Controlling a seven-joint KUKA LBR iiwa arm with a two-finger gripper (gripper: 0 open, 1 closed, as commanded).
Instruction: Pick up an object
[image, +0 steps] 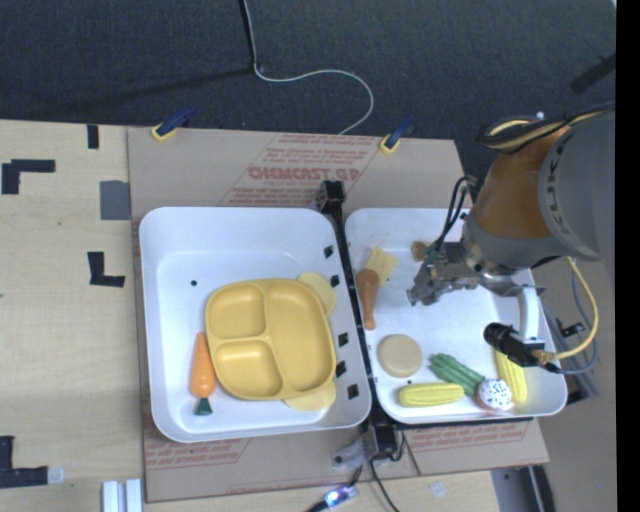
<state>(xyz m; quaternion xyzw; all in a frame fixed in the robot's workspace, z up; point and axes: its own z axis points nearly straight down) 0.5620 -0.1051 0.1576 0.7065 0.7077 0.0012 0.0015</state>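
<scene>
Spanning cardboard (300, 170): unreadable red lettering

Dark carpet (120, 50) (white cable (330, 85) trailing) behind a cardboard-topped bench (300, 170).

Yellow tray (270, 338), orange carrot (202, 368), white bins (160, 300), yellow corn (431, 395), green pod (457, 371), tan disc (400, 354), brown cardboard (290, 170)
</scene>
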